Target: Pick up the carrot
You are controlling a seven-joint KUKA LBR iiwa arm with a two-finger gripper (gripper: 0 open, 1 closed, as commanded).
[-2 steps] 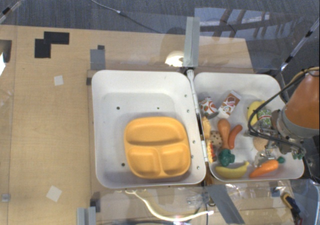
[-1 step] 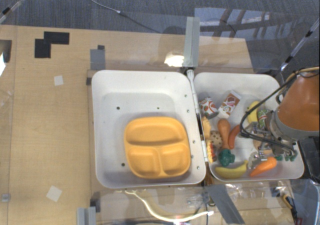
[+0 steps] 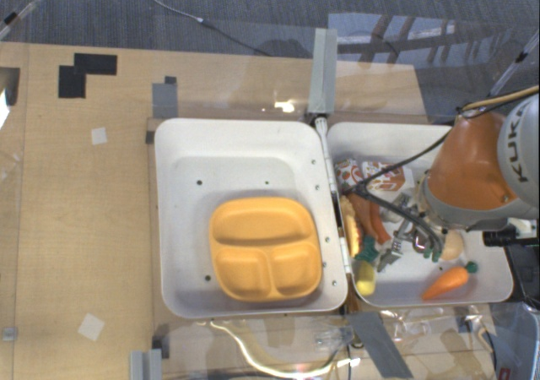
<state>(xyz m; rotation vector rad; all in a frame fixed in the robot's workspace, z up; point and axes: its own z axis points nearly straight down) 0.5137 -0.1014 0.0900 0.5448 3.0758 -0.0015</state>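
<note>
The carrot (image 3: 444, 283) is orange with a small green top and lies at the front right corner of the right bin (image 3: 498, 290). My gripper (image 3: 407, 243) hangs low over the middle of that bin, just left of and slightly behind the carrot. It is not over the carrot. The arm's orange band (image 3: 471, 169) rises behind it on the right and hides part of the bin floor. Nothing shows in the gripper's grasp.
Along the right bin's left wall lie a brownish sausage-like piece (image 3: 371, 218), a yellow cob (image 3: 353, 236), a yellow-green item (image 3: 364, 275) and a red-and-white packet (image 3: 363, 174). A pale item (image 3: 453, 245) sits beside the gripper. The left bin (image 3: 181, 159) holds a yellow divided plate (image 3: 266, 247).
</note>
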